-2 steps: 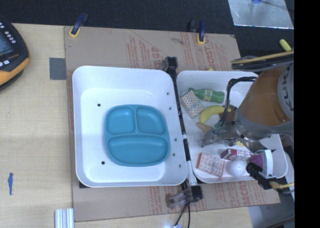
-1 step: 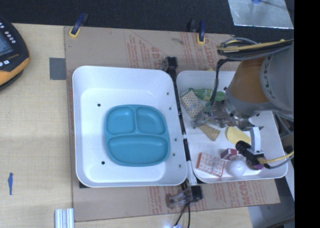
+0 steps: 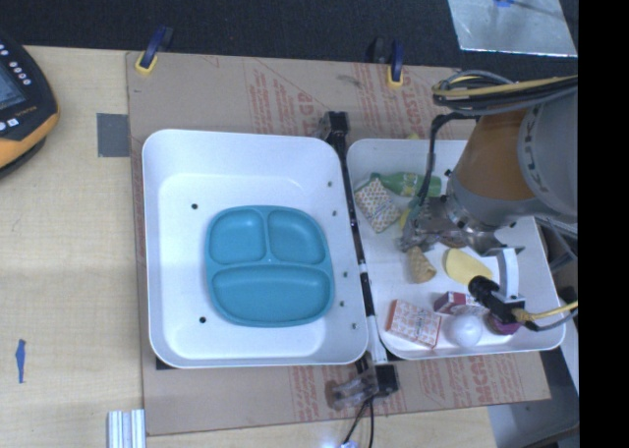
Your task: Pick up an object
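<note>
1. The gripper (image 3: 425, 232) is hung low over the middle of the right bin (image 3: 550, 340); how it's set can't be told.
2. A tan wedge (image 3: 422, 264) is spotted just beside it, toward the bin's near edge.

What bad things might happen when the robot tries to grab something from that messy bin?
1. The tool is low among crowded things in the right bin: the patterned packet, green item and tan piece lie close together, so it might nudge or pinch two at once.
2. The white ball looks round, so it may roll off if bumped.
3. The yellow piece lies partly under the arm, so it may be hard to reach.
</note>
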Controlling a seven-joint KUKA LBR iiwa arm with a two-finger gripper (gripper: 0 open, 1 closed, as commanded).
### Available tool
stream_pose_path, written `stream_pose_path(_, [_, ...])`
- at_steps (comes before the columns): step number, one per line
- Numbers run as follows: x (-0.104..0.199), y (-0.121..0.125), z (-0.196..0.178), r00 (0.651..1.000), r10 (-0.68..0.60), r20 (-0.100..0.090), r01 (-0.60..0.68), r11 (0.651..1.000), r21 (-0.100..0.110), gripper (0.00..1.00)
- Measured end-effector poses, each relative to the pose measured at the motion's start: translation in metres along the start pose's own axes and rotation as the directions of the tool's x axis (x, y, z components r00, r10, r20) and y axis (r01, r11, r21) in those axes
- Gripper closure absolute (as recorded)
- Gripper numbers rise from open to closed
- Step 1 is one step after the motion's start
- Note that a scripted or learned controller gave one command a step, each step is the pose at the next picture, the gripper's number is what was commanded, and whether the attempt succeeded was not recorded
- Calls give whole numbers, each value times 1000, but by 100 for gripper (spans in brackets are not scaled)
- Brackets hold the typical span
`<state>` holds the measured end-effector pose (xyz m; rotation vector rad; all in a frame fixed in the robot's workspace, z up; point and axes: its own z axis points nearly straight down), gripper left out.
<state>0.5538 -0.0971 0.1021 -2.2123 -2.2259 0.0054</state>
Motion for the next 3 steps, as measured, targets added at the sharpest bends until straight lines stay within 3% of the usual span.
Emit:
stream_pose_path(1, [95, 42, -96, 1000, -8, -3, 8, 1000, -14, 100])
stream_pose_path(2, [120, 51, -98, 1000, -1, 0, 1, 1000, -4, 100])
stream_pose_path(3, [105, 22, -89, 1000, 4, 1, -4, 1000, 3, 100])
